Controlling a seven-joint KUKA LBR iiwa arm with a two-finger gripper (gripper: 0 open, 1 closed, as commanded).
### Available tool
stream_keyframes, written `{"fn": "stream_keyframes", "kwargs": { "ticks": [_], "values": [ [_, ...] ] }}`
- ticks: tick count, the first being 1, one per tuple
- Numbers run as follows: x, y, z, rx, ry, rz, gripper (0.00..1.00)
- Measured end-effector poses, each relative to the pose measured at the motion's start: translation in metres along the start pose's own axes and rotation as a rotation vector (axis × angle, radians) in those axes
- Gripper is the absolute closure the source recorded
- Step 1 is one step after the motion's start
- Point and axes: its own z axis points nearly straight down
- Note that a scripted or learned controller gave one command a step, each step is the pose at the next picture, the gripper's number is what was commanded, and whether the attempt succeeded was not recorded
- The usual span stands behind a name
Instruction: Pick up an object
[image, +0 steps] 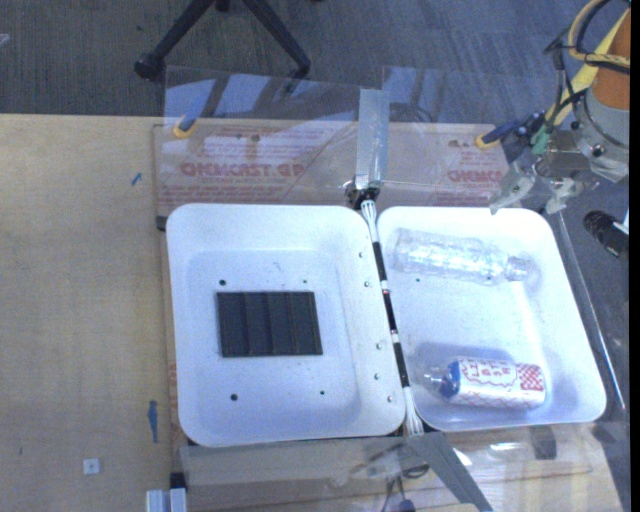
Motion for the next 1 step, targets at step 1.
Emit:
{"fn": "stream_keyframes", "kwargs": {
  "ticks": [1],
  "values": [
    [-0.0328, -0.1015, 0.1341, 0.000, 0.000, 0.057, 0.00]
  ]
}}
